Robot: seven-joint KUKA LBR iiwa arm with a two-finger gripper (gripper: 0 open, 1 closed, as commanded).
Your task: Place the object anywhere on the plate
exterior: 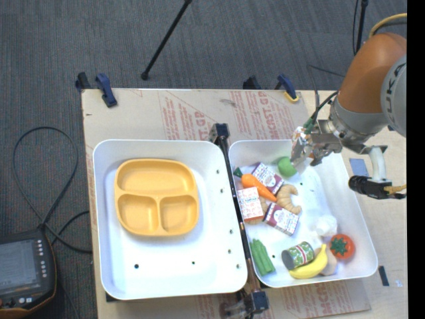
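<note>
A yellow three-part plate point(158, 197) lies in the left white bin point(109, 271). The right white bin point(362, 228) holds several toy foods: a green ball point(286, 166), a carrot point(257, 186), a croissant point(288, 196), small cartons point(250, 203), a can point(298, 254), a banana point(313, 265), a tomato point(340, 246) and a green vegetable point(262, 256). My gripper point(303, 150) hangs over the far edge of the right bin, just above and to the right of the green ball. Nothing shows between its fingers.
The two bins sit side by side on a cardboard-covered bench held by blue clamps point(105, 88). A black tripod leg point(169, 28) crosses the floor behind. A tablet point(23, 271) and cable lie on the floor at the left.
</note>
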